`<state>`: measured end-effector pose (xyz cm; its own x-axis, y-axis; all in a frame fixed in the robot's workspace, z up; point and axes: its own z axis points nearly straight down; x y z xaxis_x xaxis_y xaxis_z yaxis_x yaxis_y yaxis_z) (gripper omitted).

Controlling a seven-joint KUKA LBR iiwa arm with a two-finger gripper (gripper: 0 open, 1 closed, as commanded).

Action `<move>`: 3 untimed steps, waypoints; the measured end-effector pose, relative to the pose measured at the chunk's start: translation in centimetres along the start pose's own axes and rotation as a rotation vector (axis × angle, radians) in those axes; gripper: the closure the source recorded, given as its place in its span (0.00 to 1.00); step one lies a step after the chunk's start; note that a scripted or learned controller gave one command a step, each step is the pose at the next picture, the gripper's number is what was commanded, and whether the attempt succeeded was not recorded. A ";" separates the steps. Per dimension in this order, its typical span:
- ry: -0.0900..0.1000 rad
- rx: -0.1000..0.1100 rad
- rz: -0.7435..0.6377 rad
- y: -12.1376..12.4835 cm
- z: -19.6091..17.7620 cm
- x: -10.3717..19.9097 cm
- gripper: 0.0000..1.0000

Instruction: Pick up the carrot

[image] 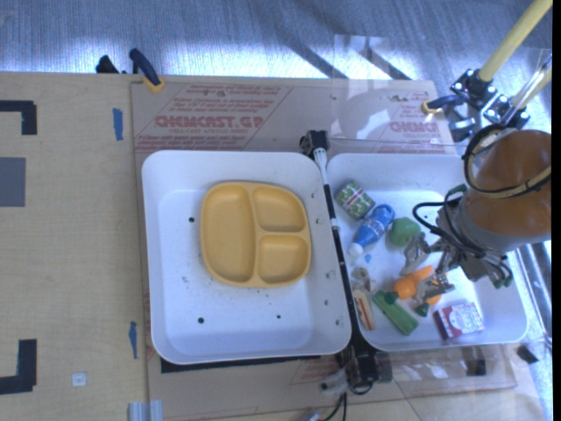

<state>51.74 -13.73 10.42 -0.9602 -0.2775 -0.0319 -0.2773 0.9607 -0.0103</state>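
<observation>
In the right bin [513, 323], the gripper [427, 274] hangs with its thin metal fingers spread over the small orange carrot [408, 285], seemingly just touching but not clasping it, beside a flat green block [394, 312], while a smooth yellow three-part plate [256, 233] sits in the left bin [166, 261].

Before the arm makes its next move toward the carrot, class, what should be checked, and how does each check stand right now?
1. Carrot lies in the right bin: ok.
2. Gripper is over the right bin, close to the carrot: ok.
3. Carrot held by the jaws: cannot tell; the wrist hides the contact.
4. Room around the carrot: not ok; the green block and a green round item crowd it.
5. Blue bottle and red carton lie apart from the carrot: ok.
6. Yellow divided plate sits in the left bin, away from the arm: ok.
</observation>
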 end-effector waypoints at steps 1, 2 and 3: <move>0.022 -0.006 0.151 2.3 -5.5 1.3 1.00; 0.016 0.000 0.114 4.2 0.6 0.6 1.00; 0.007 0.001 0.113 4.2 -0.5 0.2 1.00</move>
<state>50.35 -9.74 10.86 -0.9855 -0.1677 -0.0255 -0.1675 0.9858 -0.0085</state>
